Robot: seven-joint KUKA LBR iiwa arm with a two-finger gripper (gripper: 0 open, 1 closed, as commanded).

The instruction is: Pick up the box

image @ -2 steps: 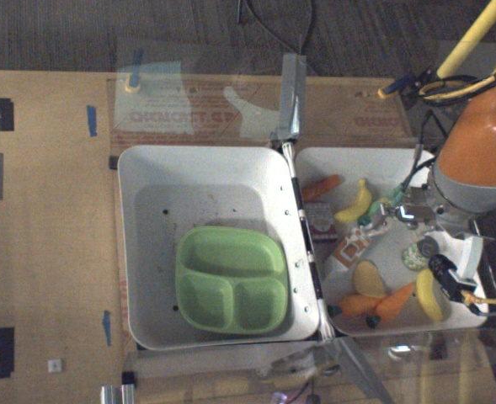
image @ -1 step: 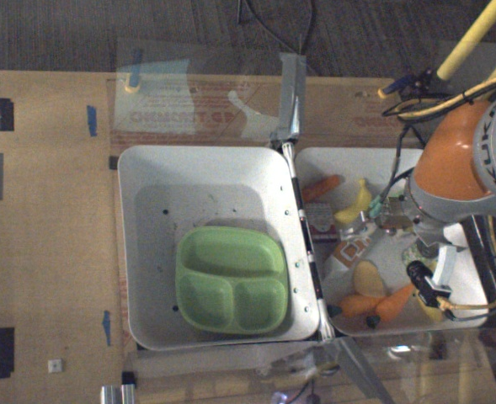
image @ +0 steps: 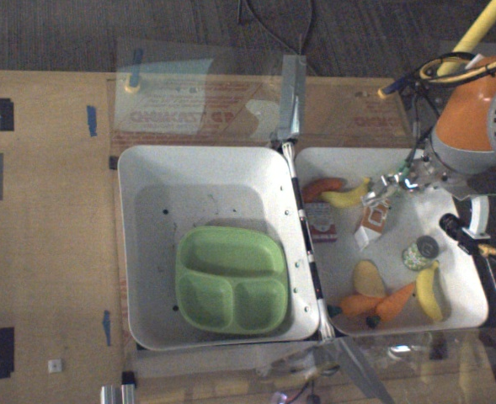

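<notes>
In the right bin point(image: 475, 310), a small brown and orange box point(image: 376, 217) sits tilted near the middle, with a white flap at its lower left. My gripper point(image: 385, 190) hangs just above and to the right of it, its tip right at the box's top edge; whether it touches the box is unclear. A second small box point(image: 319, 223), red and white, lies against the bin's left wall. The grey arm with its orange band point(image: 471, 116) reaches in from the right.
Also in the right bin are a red sausage point(image: 323, 187), a yellow banana point(image: 347, 197), a small can point(image: 421, 252), another banana point(image: 430, 291), a tan round piece point(image: 368, 278) and carrots point(image: 376, 305). The left bin point(image: 146, 183) holds a green divided plate point(image: 231, 280).
</notes>
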